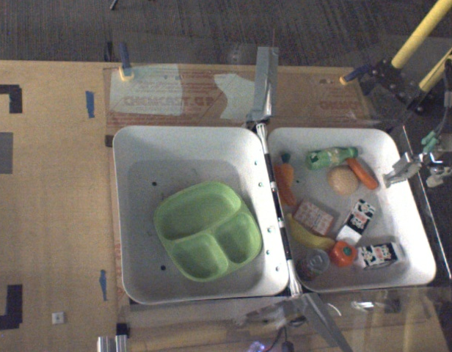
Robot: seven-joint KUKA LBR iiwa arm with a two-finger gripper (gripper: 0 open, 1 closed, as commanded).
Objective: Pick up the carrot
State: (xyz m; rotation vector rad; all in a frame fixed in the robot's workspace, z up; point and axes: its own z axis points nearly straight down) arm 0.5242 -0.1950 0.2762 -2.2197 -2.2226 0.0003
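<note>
Orange carrot [285, 182] lies against right bin [420, 233] wall; claw [403, 169] state indeterminate, well apart. Risk: wall blocks fingers, or sausage [362, 173] mistaken for target.

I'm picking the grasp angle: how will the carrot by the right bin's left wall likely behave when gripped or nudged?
The carrot looks like a rigid toy, so it probably won't bend. Its tapered, rounded body may roll or slip out of a pinch. It lies along the right bin's wall, with the banana just below, so a nudge would likely slide it along that wall.
</note>
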